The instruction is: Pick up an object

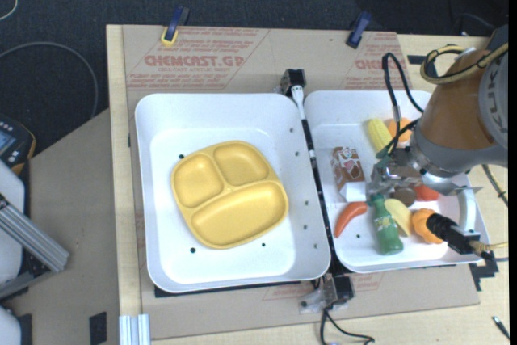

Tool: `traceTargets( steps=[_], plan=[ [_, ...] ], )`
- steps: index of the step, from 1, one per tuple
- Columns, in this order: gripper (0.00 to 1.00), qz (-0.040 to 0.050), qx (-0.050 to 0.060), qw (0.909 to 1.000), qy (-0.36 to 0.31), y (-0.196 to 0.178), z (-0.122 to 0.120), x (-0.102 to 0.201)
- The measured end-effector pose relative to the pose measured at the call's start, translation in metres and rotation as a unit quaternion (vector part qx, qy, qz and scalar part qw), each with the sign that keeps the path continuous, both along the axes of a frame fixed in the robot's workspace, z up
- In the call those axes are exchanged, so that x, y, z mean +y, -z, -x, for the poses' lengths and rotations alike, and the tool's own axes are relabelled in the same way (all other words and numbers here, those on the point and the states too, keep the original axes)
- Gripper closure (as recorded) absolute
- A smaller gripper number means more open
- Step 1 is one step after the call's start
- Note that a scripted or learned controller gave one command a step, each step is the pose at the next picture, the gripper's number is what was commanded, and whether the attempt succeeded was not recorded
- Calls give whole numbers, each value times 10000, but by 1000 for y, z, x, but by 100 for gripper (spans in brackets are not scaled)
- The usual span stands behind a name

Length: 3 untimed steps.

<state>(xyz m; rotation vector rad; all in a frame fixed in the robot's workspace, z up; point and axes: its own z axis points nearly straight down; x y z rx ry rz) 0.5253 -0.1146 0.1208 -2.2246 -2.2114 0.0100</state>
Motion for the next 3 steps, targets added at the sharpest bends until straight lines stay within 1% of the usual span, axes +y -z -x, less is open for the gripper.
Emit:
traceTargets(
  steps=[1, 3],
  plan=[
    [100, -1, -47, 10000, -23, -17, -1, 4],
    [100, 9, -67, 10000, -17, -37, -2, 4]
  ],
)
